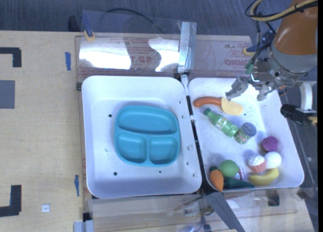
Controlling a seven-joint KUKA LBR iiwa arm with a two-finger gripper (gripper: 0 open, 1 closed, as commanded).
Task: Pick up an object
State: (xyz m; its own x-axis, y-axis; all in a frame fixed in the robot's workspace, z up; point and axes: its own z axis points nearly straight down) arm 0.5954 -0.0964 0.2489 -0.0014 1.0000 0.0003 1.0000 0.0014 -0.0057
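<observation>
My gripper (250, 91) hangs open over the far part of the right bin (291, 140), with nothing between its fingers. Just below and to its left lie a yellow slice (231, 107) and an orange sausage (206, 101). Nearer the middle of the bin are a green bottle (221, 122) and a small grey-blue can (246, 132). Toward the front I see a purple piece (269, 143), a white egg (273, 159), a cupcake (256, 164), a banana (264, 177), a green ball (228, 168) and a carrot (216, 179).
The left bin (96, 99) holds a blue divided plate (147, 135). A metal divider post (186, 46) stands at the back between the bins. The arm's orange band (298, 31) and its cables fill the upper right.
</observation>
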